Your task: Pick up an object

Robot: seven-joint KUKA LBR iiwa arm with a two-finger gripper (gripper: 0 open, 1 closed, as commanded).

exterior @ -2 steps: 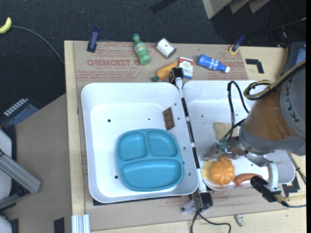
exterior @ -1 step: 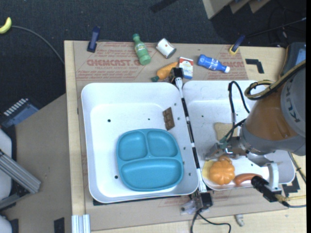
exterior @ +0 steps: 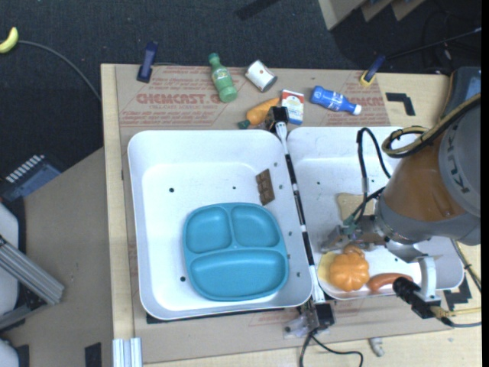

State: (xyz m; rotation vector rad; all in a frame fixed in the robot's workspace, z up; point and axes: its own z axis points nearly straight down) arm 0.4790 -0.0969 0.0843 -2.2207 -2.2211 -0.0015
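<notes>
At the lower right of the frame, the arm's pincer (exterior: 348, 235) sits low in the right bin (exterior: 321, 155), just above an orange pumpkin toy (exterior: 348, 270). Whether it is open or closed cannot be told. Nothing looks lifted yet; the pick-up remains.

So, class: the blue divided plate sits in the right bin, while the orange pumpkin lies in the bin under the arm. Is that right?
Not quite. The blue divided plate sits in the left bin, not the right one. The camera view shows this. The orange pumpkin does lie in the right bin, under the arm.
</notes>
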